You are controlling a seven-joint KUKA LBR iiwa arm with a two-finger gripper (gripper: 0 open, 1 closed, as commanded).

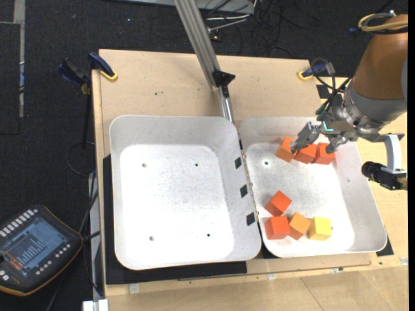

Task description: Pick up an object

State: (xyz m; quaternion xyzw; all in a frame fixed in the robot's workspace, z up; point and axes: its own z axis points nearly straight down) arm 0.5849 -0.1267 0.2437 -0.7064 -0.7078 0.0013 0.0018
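Observation:
My gripper (318, 142) hangs low over the back of the right bin (363, 199), its two fingers spread open. Right under it, three orange blocks lie in a row: one (285, 149) by the left finger, one (307, 153) below the gap, and one (326, 153) by the right finger. I cannot tell whether the fingers touch any of them. Nearer the front of the same bin lie an orange block (279, 203), a red-orange block (277, 227), a lighter orange block (299, 225) and a yellow block (321, 227).
The left bin (120, 173) stands beside the right one, their rims meeting at the middle. A metal pole (198, 34) slants down to the bench's back. Clamps (100, 65) sit at the bench's back corners. A teach pendant (32, 245) lies at the lower left.

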